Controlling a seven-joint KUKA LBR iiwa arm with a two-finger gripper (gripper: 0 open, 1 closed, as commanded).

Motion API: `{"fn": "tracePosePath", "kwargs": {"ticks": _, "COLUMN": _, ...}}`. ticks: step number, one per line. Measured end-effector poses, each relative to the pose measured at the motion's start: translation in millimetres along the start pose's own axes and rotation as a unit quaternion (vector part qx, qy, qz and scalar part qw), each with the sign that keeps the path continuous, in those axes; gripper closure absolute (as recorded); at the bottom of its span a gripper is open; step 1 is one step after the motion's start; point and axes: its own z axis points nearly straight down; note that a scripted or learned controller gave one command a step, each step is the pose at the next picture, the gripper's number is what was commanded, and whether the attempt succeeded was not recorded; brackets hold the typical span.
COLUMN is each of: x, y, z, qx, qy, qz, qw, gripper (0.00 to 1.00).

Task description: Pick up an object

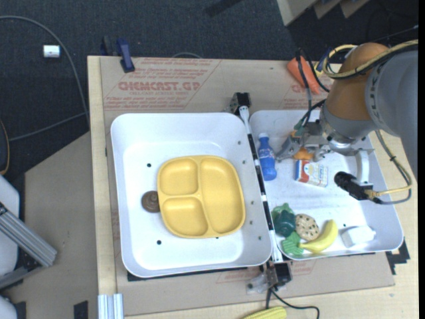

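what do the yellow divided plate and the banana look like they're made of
The yellow three-compartment plate looks like moulded plastic: uniform colour, soft sheen, rounded ridges. The small yellow banana is probably a plastic toy, smooth and evenly coloured, though real fruit cannot be ruled out.

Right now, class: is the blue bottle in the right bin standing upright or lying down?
Lying down. The blue bottle rests lengthwise on the right bin's floor beside the left wall, cap toward the far end.

You see two smooth, glossy white plastic bins [126,151] on a matt brown cardboard sheet [159,82] printed in red. At frame centre the yellow divided plate [199,195] looks like satin plastic. At upper right, the arm's orange band [348,92] shines.
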Motion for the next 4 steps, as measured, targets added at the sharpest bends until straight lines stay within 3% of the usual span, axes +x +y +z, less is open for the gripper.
{"fn": "tracePosePath", "kwargs": {"ticks": 1, "x": -31, "y": 17, "z": 3, "qx": -0.001, "qy": -0.001, "qz": 0.000, "qw": 1.0000, "gripper": 0.00}}
{"fn": "tracePosePath", "kwargs": {"ticks": 2, "x": -30, "y": 17, "z": -6, "qx": -0.002, "qy": -0.001, "qz": 0.000, "qw": 1.0000, "gripper": 1.00}}
{"fn": "tracePosePath", "kwargs": {"ticks": 3, "x": 70, "y": -19, "z": -97, "qx": -0.002, "qy": 0.000, "qz": -0.001, "qw": 1.0000, "gripper": 1.00}}
{"fn": "tracePosePath", "kwargs": {"ticks": 4, "x": 69, "y": -20, "z": -96, "qx": 0.000, "qy": 0.000, "qz": 0.000, "qw": 1.0000, "gripper": 0.00}}
